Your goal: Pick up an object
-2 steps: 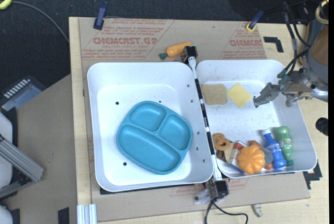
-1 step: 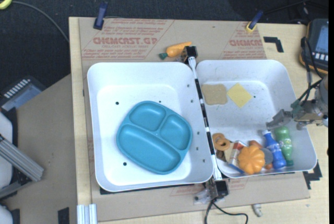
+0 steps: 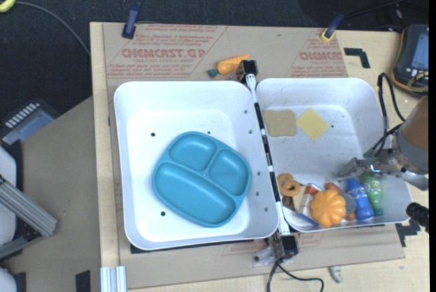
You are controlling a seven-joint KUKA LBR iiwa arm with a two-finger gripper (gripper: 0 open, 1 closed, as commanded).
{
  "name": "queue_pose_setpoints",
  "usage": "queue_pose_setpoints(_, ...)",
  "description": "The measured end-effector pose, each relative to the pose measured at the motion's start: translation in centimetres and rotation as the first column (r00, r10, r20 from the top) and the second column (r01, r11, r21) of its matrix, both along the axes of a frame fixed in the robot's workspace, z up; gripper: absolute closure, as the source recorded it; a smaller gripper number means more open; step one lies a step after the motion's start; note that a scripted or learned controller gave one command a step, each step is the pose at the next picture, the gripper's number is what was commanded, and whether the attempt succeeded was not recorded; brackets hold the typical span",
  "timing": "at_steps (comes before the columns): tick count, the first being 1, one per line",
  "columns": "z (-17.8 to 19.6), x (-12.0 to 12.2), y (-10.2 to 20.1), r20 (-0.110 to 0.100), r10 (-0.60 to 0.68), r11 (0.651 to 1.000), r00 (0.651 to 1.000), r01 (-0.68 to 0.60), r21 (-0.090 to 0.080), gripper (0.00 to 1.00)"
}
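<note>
Grey two-finger gripper (image 3: 360,166) is positioned at the white right bin's (image 3: 320,90) 4 o'clock, above the clustered small toys (image 3: 340,199) — presumably for a pick — finger state cannot be told.

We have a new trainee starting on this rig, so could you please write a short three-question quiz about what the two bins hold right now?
1. True or false: the blue divided plate lies in the right bin.
2. Which bin holds the orange pumpkin-shaped toy: A left, B right?
3. Fill in: the gripper hangs over the ____ bin.

Key: 1 false, it lies in the left bin; 2 B; 3 right.
</note>
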State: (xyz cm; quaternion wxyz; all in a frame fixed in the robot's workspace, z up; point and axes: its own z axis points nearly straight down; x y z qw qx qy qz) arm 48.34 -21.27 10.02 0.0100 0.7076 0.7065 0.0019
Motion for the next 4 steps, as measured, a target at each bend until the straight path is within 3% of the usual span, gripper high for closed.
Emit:
queue_pose_setpoints(1, 1.1, 0.1, -0.1, 0.005, -0.001, 1.000, 1.000, 0.001, -0.003, 1.00)
queue_pose_setpoints(2, 7.3, 4.4, 6.2, -0.015, 0.004, 1.000, 1.000, -0.003, 0.011, 1.00)
queue_pose_setpoints(3, 10.0, 7.2, 13.4, -0.015, 0.003, 1.000, 1.000, -0.003, 0.011, 1.00)
queue_pose_setpoints(4, 9.0, 14.8, 11.3, -0.015, 0.003, 1.000, 1.000, -0.002, 0.010, 1.00)
